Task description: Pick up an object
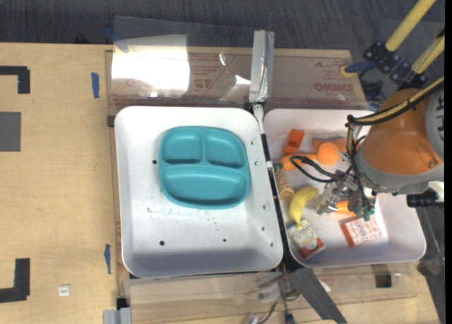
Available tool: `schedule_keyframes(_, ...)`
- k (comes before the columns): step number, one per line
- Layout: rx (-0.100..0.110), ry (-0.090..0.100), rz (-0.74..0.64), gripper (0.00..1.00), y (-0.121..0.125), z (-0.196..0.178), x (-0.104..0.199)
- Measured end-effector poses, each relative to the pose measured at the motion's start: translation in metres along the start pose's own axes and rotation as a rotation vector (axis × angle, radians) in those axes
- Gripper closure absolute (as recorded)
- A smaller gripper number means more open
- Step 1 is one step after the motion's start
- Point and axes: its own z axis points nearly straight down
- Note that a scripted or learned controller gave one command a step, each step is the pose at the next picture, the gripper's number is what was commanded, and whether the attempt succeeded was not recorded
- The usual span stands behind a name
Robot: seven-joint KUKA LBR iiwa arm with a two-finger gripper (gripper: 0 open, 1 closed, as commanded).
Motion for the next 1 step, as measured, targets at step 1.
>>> schedule_keyframes(1,0.003,0.016,0.145,1.00,0.0249,-0.1446,-0.0272)
